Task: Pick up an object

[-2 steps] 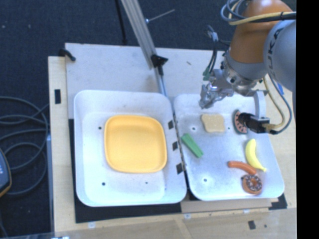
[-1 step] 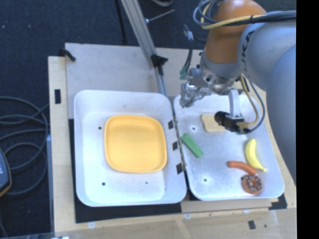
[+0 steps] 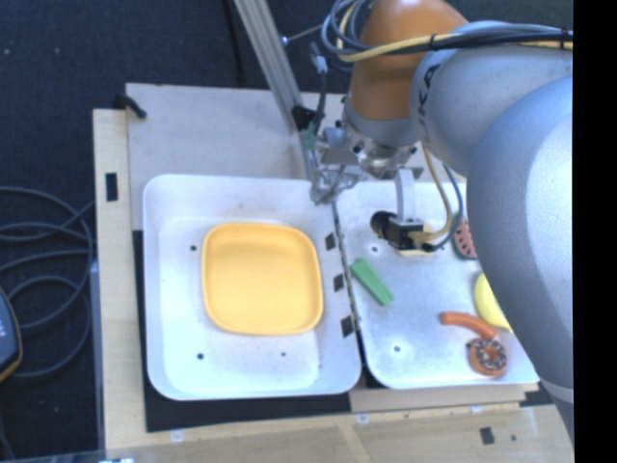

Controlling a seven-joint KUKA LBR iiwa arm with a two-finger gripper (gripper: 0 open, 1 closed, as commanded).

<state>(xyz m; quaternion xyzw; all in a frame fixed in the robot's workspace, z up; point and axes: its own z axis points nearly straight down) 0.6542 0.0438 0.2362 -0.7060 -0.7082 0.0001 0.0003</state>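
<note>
My gripper (image 3: 326, 187) hangs over the far end of the divider between the two bins, under the orange-banded wrist. A yellow square plate (image 3: 261, 278) lies in the left bin (image 3: 174, 355). In the right bin (image 3: 415, 360) a green block (image 3: 371, 282) lies near the divider, below and to the right of the gripper. An orange carrot-like piece (image 3: 467, 323), a brown donut (image 3: 487, 356) and a yellow banana (image 3: 487, 302) sit at the right side, partly under the arm. A red piece (image 3: 465, 240) peeks out beside the arm.
The grey arm covers the right bin's far and right parts. A slanted metal rail (image 3: 270, 56) rises behind the bins. Cables (image 3: 39, 258) lie on the floor at the left.
</note>
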